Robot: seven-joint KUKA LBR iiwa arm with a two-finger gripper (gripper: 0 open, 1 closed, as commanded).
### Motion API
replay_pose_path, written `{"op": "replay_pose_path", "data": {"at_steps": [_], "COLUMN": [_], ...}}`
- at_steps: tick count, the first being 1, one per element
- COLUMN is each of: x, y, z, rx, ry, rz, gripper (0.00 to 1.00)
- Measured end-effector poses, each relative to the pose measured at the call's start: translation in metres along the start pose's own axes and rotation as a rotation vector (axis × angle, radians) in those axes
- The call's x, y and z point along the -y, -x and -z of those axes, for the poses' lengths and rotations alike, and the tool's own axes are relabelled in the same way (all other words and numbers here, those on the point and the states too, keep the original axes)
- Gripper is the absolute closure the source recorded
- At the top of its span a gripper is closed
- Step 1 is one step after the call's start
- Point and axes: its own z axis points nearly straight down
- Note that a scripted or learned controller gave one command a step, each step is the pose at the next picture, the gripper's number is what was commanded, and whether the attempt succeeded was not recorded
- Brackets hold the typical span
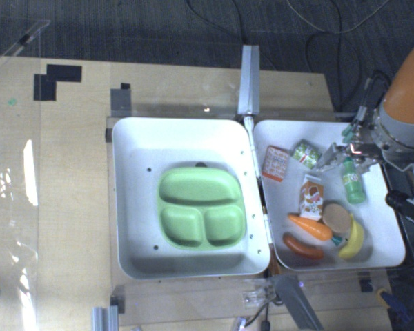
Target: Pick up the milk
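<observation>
The milk (312, 198) looks like a small white carton with red-brown print, lying near the middle of the right bin (393, 257). My gripper (346, 152) hangs over that bin's upper right part, up and to the right of the carton and apart from it. A green bottle (353, 185) lies just below the gripper, and a small green-and-white carton (306, 153) lies just to its left.
The right bin also holds a red-and-white packet (277, 163), a carrot (309, 227), a sausage (303, 247), a brown disc (337, 218) and a banana (352, 240). A green divided plate (201, 206) sits in the left bin (124, 185).
</observation>
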Motion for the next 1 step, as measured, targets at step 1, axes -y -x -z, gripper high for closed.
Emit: {"op": "replay_pose_path", "data": {"at_steps": [1], "x": [-0.0113], "y": [-0.0268], "z": [-0.1393], "rx": [0.0], "ry": [0.004], "rz": [0.005], "gripper": [0.0]}}
